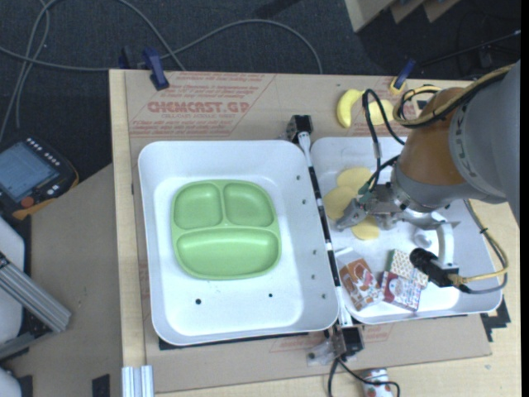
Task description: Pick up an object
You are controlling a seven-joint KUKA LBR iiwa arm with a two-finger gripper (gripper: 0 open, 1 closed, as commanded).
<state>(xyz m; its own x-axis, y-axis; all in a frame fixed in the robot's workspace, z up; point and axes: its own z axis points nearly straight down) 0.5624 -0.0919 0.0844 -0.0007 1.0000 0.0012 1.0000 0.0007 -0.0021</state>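
Left of the bench, a handheld control pendant (29, 176) lies on the dark floor, with grey cables (165, 31) looping above it. The bench top is a brown board (198, 102) printed with red lettering; a blue clamp (154, 69) grips its upper left edge.

The left bin (157, 238) is a shallow white tray holding a green divided plate (225, 230), which lies flat near the centre with bare white floor on all sides of it. A black hinge strip (318, 213) runs between the two bins, where their inner rims meet.

In the right bin (331, 151), pale yellow pieces (347, 188) lie at the upper left, just beside the gripper. Two small printed packets (358, 277) and (403, 284) rest near the front rim. A yellow banana-shaped object (350, 107) sits on the board just behind this bin.

The gripper (364, 213) is lowered over the yellow pieces at the bin's left part; how its jaws stand cannot be told, as the metal parts blur against the objects beneath. The grey arm with its orange band (430, 151) covers much of the right bin's rear and right side, leaving open floor mainly toward the front right.
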